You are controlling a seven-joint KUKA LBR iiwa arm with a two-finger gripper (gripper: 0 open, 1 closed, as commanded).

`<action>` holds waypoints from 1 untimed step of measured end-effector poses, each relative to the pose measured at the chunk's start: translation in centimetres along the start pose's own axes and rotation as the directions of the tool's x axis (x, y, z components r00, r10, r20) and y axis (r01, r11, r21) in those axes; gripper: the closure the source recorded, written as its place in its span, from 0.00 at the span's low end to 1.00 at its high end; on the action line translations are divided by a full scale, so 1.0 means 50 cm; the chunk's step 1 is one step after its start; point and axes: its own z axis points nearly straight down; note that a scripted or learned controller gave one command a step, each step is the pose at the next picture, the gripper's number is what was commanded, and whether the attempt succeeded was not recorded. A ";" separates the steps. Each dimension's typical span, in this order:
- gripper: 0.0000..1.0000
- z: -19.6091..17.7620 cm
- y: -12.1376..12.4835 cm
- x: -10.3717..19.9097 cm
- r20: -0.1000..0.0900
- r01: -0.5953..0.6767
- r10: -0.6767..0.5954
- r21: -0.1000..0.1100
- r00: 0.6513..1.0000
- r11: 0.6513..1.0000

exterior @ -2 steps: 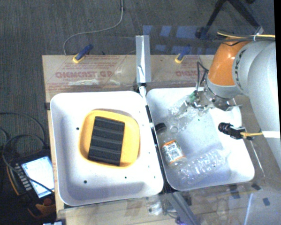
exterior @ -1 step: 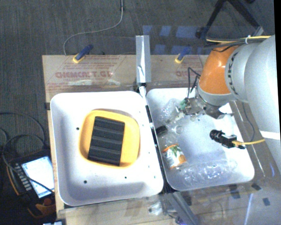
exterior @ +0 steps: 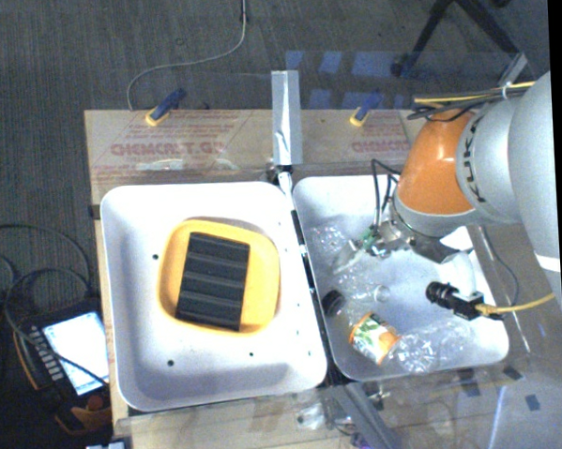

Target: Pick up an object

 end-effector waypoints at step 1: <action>1.00 -0.026 0.006 0.000 -0.004 0.001 -0.001 -0.004 1.000 1.000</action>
